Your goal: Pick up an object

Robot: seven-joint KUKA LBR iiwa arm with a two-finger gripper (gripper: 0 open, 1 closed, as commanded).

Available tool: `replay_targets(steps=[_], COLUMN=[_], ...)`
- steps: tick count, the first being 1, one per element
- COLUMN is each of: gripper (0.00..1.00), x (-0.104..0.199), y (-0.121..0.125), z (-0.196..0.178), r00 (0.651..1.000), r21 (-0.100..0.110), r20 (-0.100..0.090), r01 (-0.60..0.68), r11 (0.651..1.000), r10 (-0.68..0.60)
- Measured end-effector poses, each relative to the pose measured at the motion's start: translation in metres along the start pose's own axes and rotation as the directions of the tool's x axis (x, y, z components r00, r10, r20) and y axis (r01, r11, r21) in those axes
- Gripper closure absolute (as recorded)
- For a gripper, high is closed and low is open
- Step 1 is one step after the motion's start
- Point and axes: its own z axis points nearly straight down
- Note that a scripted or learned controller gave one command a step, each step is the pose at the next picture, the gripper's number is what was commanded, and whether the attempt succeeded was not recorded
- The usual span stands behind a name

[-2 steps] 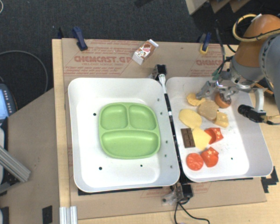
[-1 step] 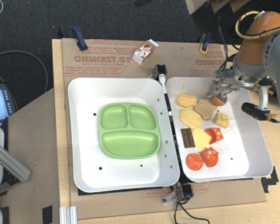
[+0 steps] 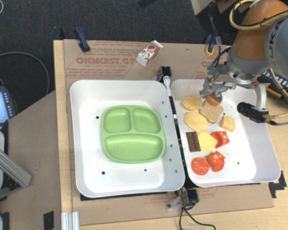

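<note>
Nearest the camera, the right-hand shallow white bin carries a loose heap of small toy foods: a round red tomato slice and a red star-marked chunk at the near end, then a dark brown chocolate bar piece, a yellow cheese wedge and a red block. Farther in lie a pale yellow potato-shaped piece, a small yellow cube, a tan bread-like slab and a flat yellow chip. The left-hand white bin holds a green three-compartment plastic plate. At the far end of the heap, the two-finger gripper hangs directly over a small round orange-brown piece, which sits just beyond the tan slab; its fingers look close-set around that piece, but whether they actually pinch it is too small to tell. Judging by looks, the piece is light, rigid plastic and likely smooth, so a grip across its widest middle seems safest. The grey arm reaches in from the right, wrist turned steeply downward.
</note>
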Motion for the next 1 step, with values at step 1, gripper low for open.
replay_targets(steps=[1], gripper=[1.00], x=[0.0722], y=[-0.0305], z=[-0.0423], r00=[1.000], r21=[0.001], r20=[0.000], r01=[0.001], r11=[1.000], r10=[-0.001])
